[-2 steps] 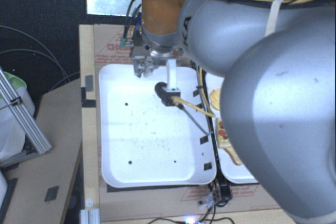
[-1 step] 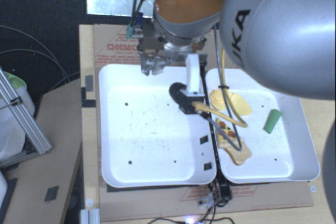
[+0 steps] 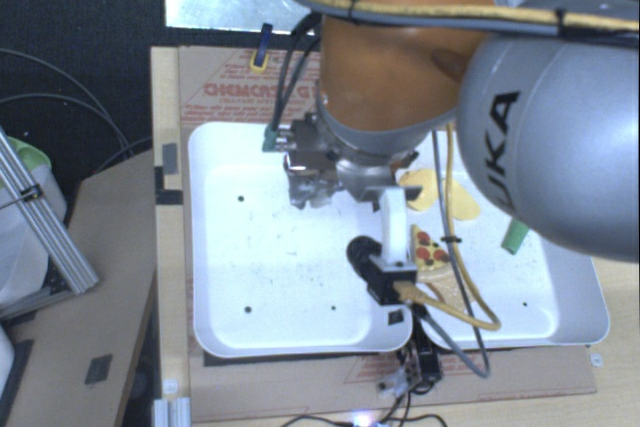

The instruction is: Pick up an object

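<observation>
1. Tool [image 3: 312, 187]: it hangs low over the bin floor, under the orange band of the wrist. The wrist hides its working end, so you cannot tell whether it is open or closed. You see no object in it.
2. White bin [image 3: 250, 255]: the floor right below and around the tool is bare apart from dark specks. Nothing that could be picked lies against the tool.
3. Pizza-slice toy [image 3: 432, 255]: this is the nearest candidate. It lies flat on the bin floor on the arm's side of the tool, toward the bin's near rim, and apart from the tool.
4. Yellow piece [image 3: 445, 195]: pale and flat, it lies on the same side of the tool, just beyond the pizza-slice toy. The arm partly covers it.
5. Green piece [image 3: 515, 237]: small and slanted, it sits further out on the arm's side, well apart from the tool. Its upper end is hidden by the arm.
6. Cardboard sheet [image 3: 230, 85]: printed in red, it lies on the desk under the bin and shows beyond the tool.
7. Step in hand, as you may judge it: the tool is down at the floor, but no grasp is shown. A closure here would likely take nothing.
8. Next move calls for: lifting clear, shifting toward the arm's side, and centring over the pizza-slice toy. Because the toy lies flat, you will need a low, square descent.
</observation>
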